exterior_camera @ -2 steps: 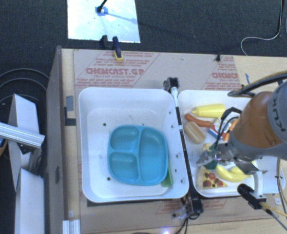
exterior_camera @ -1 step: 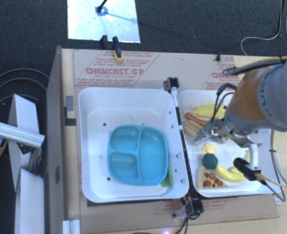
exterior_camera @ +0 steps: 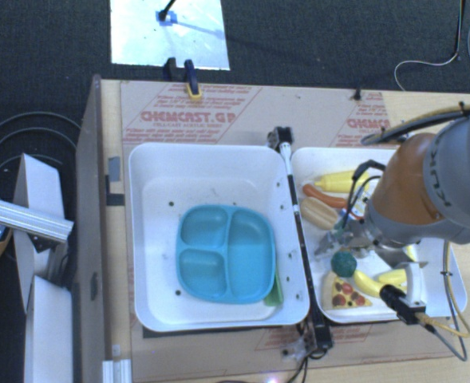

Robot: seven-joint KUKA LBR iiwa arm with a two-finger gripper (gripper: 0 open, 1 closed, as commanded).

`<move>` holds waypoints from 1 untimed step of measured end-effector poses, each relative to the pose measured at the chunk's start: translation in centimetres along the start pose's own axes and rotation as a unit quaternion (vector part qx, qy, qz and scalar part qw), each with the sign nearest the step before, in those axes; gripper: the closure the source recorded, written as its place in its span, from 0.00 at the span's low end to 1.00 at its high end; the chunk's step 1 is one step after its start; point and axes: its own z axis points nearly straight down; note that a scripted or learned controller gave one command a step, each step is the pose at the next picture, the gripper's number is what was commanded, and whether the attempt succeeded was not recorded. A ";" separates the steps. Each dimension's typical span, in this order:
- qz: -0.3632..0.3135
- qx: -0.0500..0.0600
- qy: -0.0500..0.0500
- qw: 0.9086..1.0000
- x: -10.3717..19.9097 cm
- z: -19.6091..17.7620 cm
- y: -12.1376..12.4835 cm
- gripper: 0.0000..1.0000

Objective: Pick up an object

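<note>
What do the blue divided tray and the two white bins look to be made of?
Blue divided tray: likely moulded plastic, smooth and slightly glossy, with rounded compartment ridges. Left white bin and right white bin: probably thin formed plastic, matte-white, with rounded corners and soft sheen. Hard to confirm.

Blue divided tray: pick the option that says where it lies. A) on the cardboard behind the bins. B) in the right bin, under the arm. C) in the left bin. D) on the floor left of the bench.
C: the blue divided tray lies flat on the floor of the left bin, while the arm hangs over the right bin.
</note>
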 end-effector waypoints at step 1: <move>-0.001 -0.003 0.000 1.000 0.0 -1.2 0.3 1.00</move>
